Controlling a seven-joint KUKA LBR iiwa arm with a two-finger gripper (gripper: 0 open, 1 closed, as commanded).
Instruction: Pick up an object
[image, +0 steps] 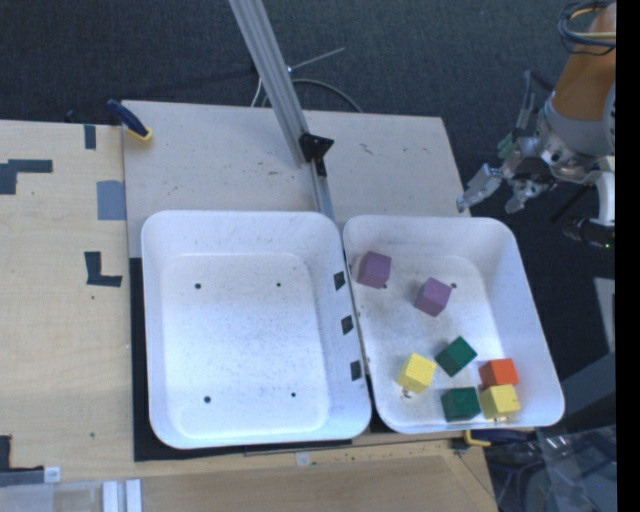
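Observation:
The right bin (524, 275) holds several small cubes. Two purple cubes (374, 269) (433, 296) lie toward its far side. Near the front sit a green cube (456, 355), a yellow cube (417, 373), an orange cube (498, 372), a second green cube (460, 403) and a second yellow cube (500, 401). My gripper (498, 194) hangs beyond the bin's far right corner, outside the rim and well away from the cubes. Its fingers are spread open with nothing between them.
The left bin (240, 320) lies beside the right one. A slanted metal pole (282, 95) runs from the top down to the seam between the bins. A blue and yellow clamp (130, 118) lies at the far left of the board.

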